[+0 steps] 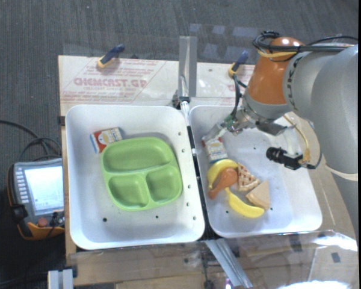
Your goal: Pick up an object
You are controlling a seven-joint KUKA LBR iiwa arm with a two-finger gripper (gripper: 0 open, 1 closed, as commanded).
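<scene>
The hand (219,131) sits low in the right bin (301,218), near its upper left corner and close to the wall shared with the left bin (84,221); whether it is spread or closed cannot be told. Just below it lies a small carton (216,149), then a cluster of toy food: a drumstick (221,180), a banana (244,207) and a pizza slice (247,177). Bare floor lies right of the cluster. A green divided tray (142,172) fills the middle of the left bin.
</scene>
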